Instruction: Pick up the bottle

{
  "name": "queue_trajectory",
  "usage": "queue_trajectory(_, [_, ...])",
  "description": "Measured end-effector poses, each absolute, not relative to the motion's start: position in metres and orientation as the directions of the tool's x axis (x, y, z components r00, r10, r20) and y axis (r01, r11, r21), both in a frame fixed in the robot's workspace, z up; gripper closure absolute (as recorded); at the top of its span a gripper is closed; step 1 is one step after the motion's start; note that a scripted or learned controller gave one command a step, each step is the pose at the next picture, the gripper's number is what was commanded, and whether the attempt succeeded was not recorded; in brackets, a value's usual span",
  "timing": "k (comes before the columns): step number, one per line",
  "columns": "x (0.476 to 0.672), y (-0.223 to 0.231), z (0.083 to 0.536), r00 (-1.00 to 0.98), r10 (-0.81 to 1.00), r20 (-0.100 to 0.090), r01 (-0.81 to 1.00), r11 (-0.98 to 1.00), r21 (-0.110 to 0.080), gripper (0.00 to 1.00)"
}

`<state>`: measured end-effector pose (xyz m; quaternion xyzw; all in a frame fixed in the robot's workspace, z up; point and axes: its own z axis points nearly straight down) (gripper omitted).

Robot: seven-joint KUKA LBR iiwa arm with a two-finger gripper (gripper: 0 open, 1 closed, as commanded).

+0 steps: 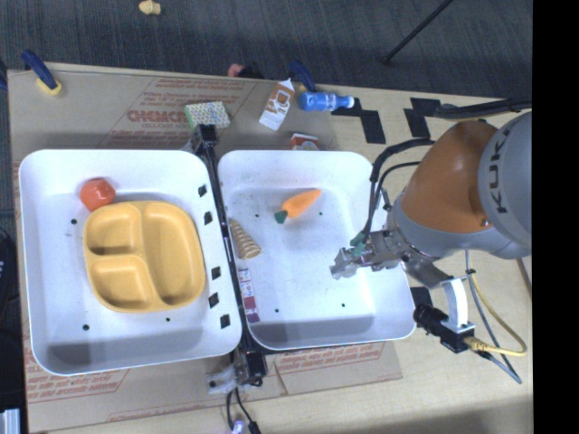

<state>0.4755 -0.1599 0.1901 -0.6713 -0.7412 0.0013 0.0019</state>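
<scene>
The gripper (346, 262) hangs low over the right bin (362, 319), fingers too blurred to call open or closed, nothing visibly held, bottle (323, 102) lying well behind on the bench.

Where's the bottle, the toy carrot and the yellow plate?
bottle (318, 102): camera view, on its blue body, on the bench behind the bins.
toy carrot (301, 202): camera view, on its orange middle.
yellow plate (181, 283): camera view, on its near rim.
</scene>
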Motion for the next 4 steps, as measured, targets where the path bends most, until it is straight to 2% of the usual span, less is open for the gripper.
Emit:
queue_trajectory(1, [0.477, -0.100, 0.248, 0.178, 0.984, 0.000, 0.984, -0.178, -0.002, 1.00])
queue_trajectory(2, [0.476, -0.162, 0.227, 0.385, 0.923, -0.001, 0.923, -0.385, -0.002, 1.00])
queue_trajectory(3, [0.476, -0.124, 0.220, 0.000, 1.000, 0.002, 1.000, 0.000, -0.005, 1.00])
queue_trajectory(4, [0.476, -0.136, 0.218, 0.271, 0.963, 0.000, 0.963, -0.271, -0.003, 1.00])
